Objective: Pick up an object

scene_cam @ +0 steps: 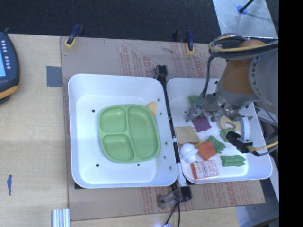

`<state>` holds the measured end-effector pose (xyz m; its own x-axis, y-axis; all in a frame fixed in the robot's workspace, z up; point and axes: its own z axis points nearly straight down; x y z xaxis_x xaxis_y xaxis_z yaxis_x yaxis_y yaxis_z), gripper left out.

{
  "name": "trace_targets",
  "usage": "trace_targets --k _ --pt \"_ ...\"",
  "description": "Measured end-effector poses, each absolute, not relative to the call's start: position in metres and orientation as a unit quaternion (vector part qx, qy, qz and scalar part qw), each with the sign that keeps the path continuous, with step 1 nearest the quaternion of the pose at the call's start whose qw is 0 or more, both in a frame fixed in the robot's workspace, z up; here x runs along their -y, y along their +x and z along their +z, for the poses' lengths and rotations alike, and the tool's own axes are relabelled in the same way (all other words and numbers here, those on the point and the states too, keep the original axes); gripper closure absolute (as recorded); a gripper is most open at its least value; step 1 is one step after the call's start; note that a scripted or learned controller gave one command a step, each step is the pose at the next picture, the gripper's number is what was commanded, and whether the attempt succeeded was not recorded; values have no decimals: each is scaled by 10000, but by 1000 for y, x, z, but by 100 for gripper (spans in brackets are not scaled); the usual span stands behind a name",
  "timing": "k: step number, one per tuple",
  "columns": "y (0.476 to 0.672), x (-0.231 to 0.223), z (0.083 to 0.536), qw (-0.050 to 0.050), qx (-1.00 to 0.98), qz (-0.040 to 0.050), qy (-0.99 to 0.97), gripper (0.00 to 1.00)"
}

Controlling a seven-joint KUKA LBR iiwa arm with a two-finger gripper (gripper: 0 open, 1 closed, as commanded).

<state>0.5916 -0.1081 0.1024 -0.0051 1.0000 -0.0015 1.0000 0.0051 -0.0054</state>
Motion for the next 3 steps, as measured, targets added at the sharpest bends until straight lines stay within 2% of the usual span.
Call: trace_targets --k 1,2,3 --pt "653 142 92 -19 7092 -2 -7050 0" --pt "659 121 197 -37 7097 -27 -7045 0" --pt "549 115 89 38 7068 19 -7074 0"
